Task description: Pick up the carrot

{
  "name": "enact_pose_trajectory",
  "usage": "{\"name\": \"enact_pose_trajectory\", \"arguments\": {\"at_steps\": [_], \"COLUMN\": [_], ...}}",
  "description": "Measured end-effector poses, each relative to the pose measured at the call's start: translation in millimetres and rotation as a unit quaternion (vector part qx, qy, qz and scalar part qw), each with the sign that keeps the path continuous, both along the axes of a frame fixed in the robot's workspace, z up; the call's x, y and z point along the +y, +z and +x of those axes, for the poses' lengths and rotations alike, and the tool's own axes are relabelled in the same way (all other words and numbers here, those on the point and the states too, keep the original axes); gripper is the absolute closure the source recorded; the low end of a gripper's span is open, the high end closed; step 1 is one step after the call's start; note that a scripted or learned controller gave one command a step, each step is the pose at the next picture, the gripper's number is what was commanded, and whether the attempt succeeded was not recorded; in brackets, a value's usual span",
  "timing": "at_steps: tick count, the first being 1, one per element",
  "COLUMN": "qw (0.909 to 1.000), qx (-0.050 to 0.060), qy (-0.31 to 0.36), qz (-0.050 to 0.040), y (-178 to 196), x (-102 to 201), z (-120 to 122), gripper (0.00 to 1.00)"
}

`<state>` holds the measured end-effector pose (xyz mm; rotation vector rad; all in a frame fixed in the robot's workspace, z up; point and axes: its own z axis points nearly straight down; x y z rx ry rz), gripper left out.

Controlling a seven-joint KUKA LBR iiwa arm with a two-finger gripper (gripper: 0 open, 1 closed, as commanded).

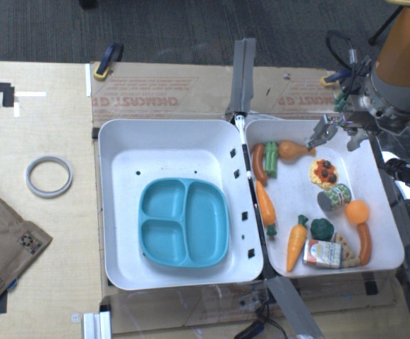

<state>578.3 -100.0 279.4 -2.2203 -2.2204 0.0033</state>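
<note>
Just beside the gripper (pixel 327 130), toward the view's left, lies an orange squash (pixel 289 150), and past it a green pod (pixel 271 159) touching a red sausage (pixel 258 162). Near and below the gripper sits a small tart (pixel 324 173), then a can (pixel 335 197), an orange ball (pixel 358 211), broccoli (pixel 322 228) and a carton (pixel 323 254). Well apart, far left, a teal divided plate (pixel 183 222) rests in the left bin (pixel 113 189); beyond it lies a tape ring (pixel 49 176).
</note>
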Motion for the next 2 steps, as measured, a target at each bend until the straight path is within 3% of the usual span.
{"name": "enact_pose_trajectory", "arguments": {"at_steps": [1, 2], "qw": [0.9989, 0.9956], "qx": [0.000, 0.000], "qy": [0.047, -0.094], "qz": [0.0002, -0.0006], "y": [-89.3, -10.2], "x": [-10.7, -76.9], "z": [-52.3, -54.7], "gripper": [0.00, 0.00]}}
